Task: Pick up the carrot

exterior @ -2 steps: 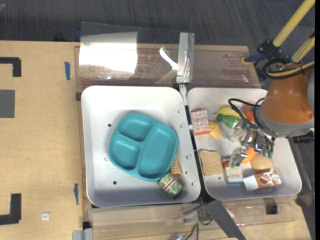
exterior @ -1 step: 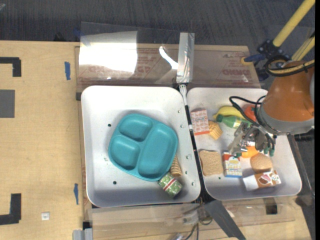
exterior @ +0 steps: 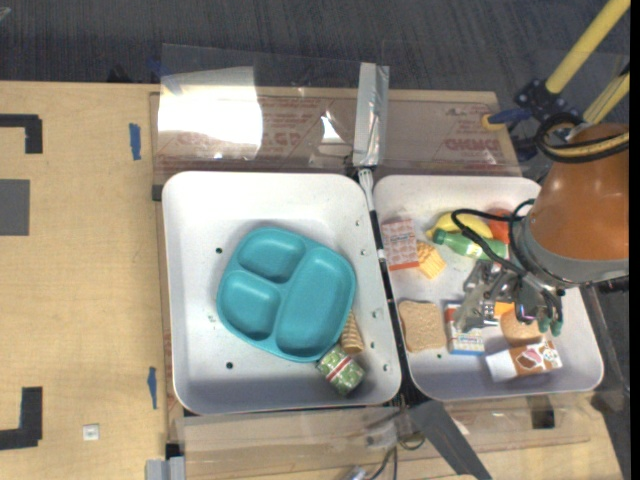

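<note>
The fingers (exterior: pixel 487 300) hang low among the clutter of the right bin (exterior: pixel 585 368), but I cannot tell how far apart they stand or whether anything lies between them. An orange piece just beside them, likely the carrot (exterior: pixel 506 311), rests on the bin floor, so I judge the pick not yet done. The left bin (exterior: pixel 190 268) carries a teal plate (exterior: pixel 285 293).

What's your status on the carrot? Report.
Gripper low over right bin. Carrot not confirmed: orange piece beside gripper, possibly it. Bread slice, white carton crowding close.
</note>
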You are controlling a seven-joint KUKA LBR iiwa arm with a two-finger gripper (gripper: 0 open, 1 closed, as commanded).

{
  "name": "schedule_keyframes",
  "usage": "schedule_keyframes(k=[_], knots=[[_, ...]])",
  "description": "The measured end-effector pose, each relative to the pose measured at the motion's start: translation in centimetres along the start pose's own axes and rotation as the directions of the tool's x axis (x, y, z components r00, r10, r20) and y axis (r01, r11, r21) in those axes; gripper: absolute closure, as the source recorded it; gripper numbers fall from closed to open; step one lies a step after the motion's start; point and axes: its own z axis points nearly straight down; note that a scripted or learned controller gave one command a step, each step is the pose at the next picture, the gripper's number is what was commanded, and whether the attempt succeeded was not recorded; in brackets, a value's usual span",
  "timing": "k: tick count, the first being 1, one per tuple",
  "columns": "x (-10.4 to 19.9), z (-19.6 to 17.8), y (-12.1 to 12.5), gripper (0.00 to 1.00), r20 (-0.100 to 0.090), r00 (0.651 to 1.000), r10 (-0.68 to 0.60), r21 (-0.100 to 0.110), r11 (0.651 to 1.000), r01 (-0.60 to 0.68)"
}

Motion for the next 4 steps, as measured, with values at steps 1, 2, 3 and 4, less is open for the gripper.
schedule_keyframes(k=[1,2,3,4], knots=[[-6.7,-3.0,1.3,1.00,0.001,0.954,-0.300,0.000,0.954,0.300],[-6.7,-3.0,1.3,0.00,0.000,0.954,-0.300,0.000,0.954,0.300],[-8.7,7.5,0.4,0.00,0.007,0.942,-0.334,0.002,0.943,0.334],[-1.0,8.3,-5.4,0.00,-0.004,0.891,-0.454,-0.001,0.891,0.454]])
